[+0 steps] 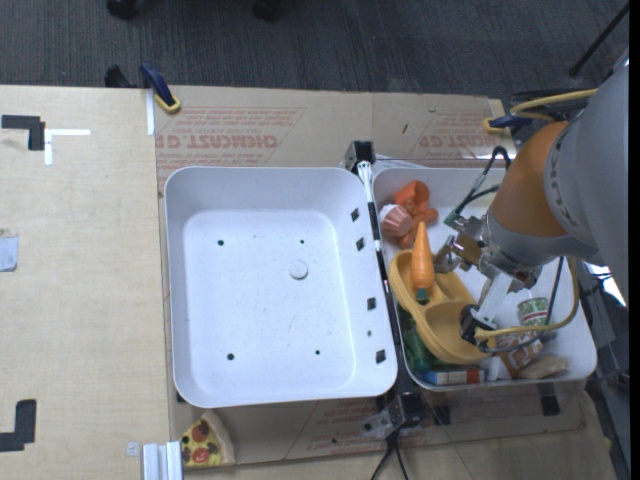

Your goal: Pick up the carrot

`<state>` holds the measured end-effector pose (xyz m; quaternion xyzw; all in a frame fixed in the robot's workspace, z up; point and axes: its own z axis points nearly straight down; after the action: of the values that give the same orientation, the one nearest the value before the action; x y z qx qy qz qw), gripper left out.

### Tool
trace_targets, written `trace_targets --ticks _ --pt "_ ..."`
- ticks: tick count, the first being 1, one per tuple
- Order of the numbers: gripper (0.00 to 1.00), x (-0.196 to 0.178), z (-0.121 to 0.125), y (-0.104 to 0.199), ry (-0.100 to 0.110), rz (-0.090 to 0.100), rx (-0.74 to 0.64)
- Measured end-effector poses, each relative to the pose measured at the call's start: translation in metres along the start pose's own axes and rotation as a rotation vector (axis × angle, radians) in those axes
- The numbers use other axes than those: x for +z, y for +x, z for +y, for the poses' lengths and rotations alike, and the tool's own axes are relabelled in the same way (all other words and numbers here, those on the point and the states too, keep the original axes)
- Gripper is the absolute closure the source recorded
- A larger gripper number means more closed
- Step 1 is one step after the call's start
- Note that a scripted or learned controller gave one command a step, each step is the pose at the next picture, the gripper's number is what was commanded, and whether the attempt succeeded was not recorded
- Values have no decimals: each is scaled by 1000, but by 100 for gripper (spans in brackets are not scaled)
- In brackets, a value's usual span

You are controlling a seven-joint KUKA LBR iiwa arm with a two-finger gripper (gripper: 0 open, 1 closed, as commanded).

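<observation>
The carrot, orange with a green stub at its lower end, lies lengthwise in the left part of the right bin. It rests on the upper edge of a yellow curved dish. My gripper hangs just to the right of the carrot, close beside it, below the orange wrist band. Nothing shows between gripper and carrot.
A pink-and-orange toy lies just above the carrot. A green-labelled can, a flat packet and a tan bun crowd the right bin's lower part. The left bin stands beside it. A toy pizza slice lies on the bench.
</observation>
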<state>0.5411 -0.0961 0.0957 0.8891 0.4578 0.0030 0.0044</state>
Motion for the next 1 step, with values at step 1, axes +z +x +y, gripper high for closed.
trace_targets --ticks 1 --pt "0 1 0 -6 2 -2 470"
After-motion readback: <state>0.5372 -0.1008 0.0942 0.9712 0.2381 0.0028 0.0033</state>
